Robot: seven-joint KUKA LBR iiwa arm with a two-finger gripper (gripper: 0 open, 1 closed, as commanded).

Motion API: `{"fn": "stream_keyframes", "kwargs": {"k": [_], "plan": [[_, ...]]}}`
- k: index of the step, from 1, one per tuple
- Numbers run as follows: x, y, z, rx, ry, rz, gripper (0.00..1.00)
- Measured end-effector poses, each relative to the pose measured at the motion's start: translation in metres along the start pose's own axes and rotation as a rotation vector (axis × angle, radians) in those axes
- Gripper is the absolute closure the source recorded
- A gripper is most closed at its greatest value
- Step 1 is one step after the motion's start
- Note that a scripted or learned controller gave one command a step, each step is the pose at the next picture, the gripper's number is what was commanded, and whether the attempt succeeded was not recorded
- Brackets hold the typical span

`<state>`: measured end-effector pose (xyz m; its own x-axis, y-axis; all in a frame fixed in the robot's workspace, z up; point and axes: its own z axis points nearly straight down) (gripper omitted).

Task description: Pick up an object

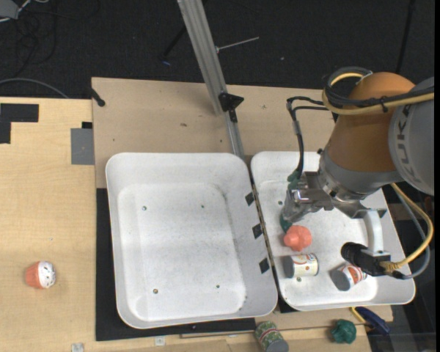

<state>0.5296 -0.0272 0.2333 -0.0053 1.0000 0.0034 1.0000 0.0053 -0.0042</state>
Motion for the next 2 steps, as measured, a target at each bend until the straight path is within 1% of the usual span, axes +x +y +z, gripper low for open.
{"fn": "stream_keyframes", "kwargs": {"k": [1,2], "plan": [[0.046,0.003,0.007,0.002,-0.001,0.002,1.00],[0.097,0.002,0.017,0.003,-0.002,0.001,1.00]]}}
